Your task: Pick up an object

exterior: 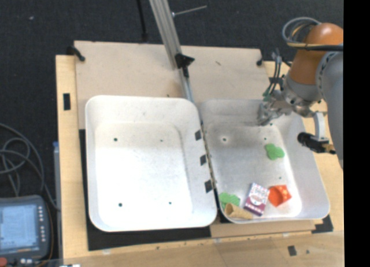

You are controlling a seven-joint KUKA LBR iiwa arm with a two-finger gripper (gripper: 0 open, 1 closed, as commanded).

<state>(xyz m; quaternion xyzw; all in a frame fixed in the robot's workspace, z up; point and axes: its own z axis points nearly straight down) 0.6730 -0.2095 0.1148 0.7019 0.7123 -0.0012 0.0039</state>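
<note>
Gripper [267,114] hovered low over the far end of the right bin [306,170], finger state couldn't tell, nothing seen in it, while targets — green piece [274,152], red block [278,195], purple packet [256,199] — sat loose toward the near end, apart from it.

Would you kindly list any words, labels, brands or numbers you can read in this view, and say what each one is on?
No text can be read in this view.
Small purple and white packet in the right white bin: printed front, too blurred to read.
Grey screen device at the lower left edge: display lit, contents too small to read.
</note>
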